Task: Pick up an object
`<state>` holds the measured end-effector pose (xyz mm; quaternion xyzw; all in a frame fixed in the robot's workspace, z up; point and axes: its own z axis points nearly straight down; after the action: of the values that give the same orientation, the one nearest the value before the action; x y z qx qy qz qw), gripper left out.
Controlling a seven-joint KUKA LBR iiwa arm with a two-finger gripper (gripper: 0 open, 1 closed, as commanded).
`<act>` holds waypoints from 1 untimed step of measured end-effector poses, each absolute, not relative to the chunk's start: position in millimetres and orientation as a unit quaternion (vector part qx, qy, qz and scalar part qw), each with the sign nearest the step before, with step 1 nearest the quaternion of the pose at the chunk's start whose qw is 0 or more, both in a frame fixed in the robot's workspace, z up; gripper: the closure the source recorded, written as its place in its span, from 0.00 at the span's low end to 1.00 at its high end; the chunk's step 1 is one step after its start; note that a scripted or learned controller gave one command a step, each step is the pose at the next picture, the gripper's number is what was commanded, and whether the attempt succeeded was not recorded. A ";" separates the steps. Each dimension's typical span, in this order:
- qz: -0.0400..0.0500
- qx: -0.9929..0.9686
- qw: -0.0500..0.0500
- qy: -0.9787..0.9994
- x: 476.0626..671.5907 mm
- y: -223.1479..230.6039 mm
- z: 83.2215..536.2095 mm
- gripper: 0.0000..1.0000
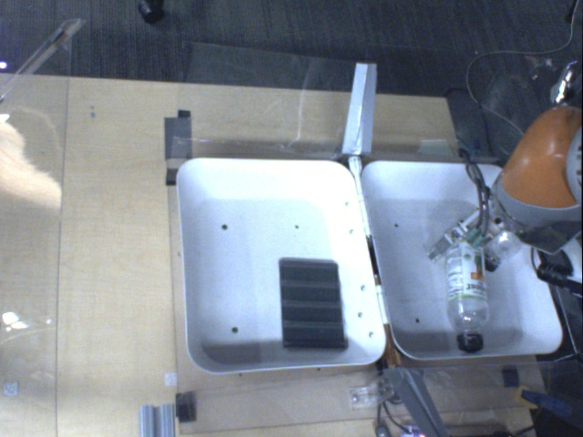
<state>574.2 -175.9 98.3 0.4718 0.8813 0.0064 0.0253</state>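
While two white bins sit side by side on the wooden bench [109, 244], each holds a single thing: the left bin [196, 244] has one black ribbed block [311, 304], and the right bin [401, 244] has one clear plastic bottle [466, 289]. One arm [537, 176] reaches in from the right, its orange band above the right bin's far right part. The block lies flat in the lower middle of the left bin, close to the near wall, with bare white floor to its left and behind it. The bottle lies on its side in the right half of the right bin, its dark cap [469, 341] pointing toward the near wall and almost at it; the floor to its left is bare up to the wall shared with the other bin. The gripper [469, 237] is low over the bottle's far end, its metal parts right at or touching the bottle's base. Whether its fingers stand wide or narrow cannot be told, and no grasp on the bottle can be made out.
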 end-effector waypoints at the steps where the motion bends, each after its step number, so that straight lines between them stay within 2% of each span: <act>1: 0.007 0.437 0.034 0.899 567.9 -169.4 103.0 0.00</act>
<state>567.9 -169.4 103.0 0.4373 0.8986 0.0075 0.0343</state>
